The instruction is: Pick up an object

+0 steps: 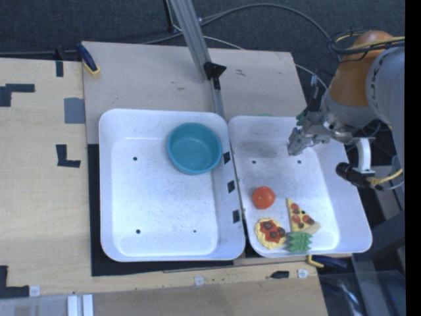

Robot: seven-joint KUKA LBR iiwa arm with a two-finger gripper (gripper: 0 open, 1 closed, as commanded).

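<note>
Over the right bin point(342, 196), near its far right part, hangs the gripper point(296, 145), w/ nothing seen between its fingers; they look close together, narrow gap. Grey arm point(388, 84) w/ orange band comes in from the right.

Right bin's near end holds four small toys. Red tomato point(263, 197): round, glossy, sits alone toward the bin's middle. Near it on the camera side, a round mini pizza point(270, 232), yellow base w/ red topping and dark spots. Pizza slice point(301, 217): wedge shape, yellow crust, red top, just right of the round one. Green leafy piece point(298, 243) lies touching the round pizza's near right edge, below the slice. All are well apart from the gripper.

Left bin point(131, 196) has a blue bowl point(194, 148), upright, round, at its far right corner.
</note>
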